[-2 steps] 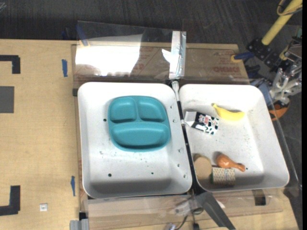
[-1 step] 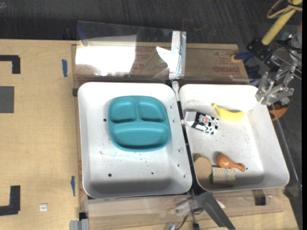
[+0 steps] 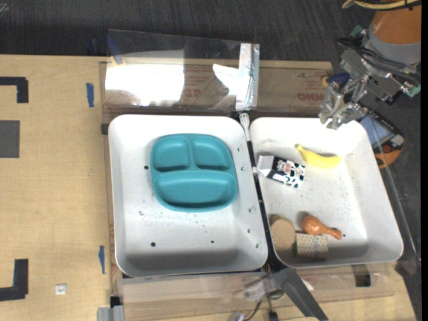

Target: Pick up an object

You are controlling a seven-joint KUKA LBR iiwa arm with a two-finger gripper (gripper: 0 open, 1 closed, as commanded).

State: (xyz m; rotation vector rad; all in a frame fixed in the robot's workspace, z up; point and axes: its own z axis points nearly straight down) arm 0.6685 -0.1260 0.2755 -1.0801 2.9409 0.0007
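Well apart: banana [image 3: 319, 157], pincer [image 3: 336, 118].

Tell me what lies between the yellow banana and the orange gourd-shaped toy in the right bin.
Bare white bin floor separates the yellow banana from the orange gourd-shaped toy, in the camera view.

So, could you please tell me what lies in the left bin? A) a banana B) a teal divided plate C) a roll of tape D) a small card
B: the teal divided plate lies alone in the left bin, while the banana sits in the right bin.
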